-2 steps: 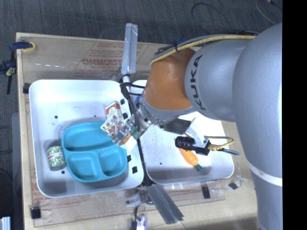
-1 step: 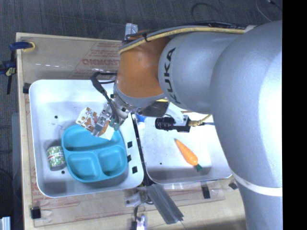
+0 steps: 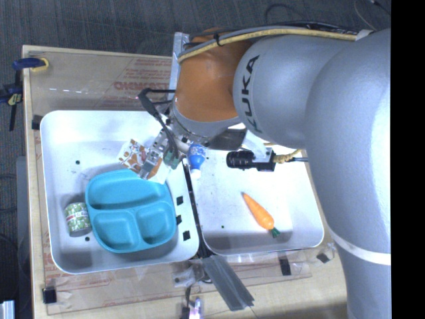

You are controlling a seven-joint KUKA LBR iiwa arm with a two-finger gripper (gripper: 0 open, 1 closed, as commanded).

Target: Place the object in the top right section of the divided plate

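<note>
Seemingly touching the crinkled orange-and-white patterned packet (image 3: 136, 155) at its left, the two-finger gripper (image 3: 158, 157) — grip impossible to tell — should have carried it squarely over the blue plastic divided plate (image 3: 93, 201) just below, releasing low.

Non-task stuff: small can (image 3: 78, 218) with green label in left bin (image 3: 56, 135), upright or near enough, just beside the left edge of the blue tray, close to the bin's left wall. Carrot (image 3: 259, 213) lying in right bin (image 3: 311, 212), orange body slanted, green tip toward the lower right, nothing near it. Blue clamp (image 3: 28, 64) at the table (image 3: 99, 72) top-left corner. Dark bracket (image 3: 226, 284) at the front edge between the bins, possibly a mount, hard to tell. Dark carpet (image 3: 86, 12) beyond.
</note>
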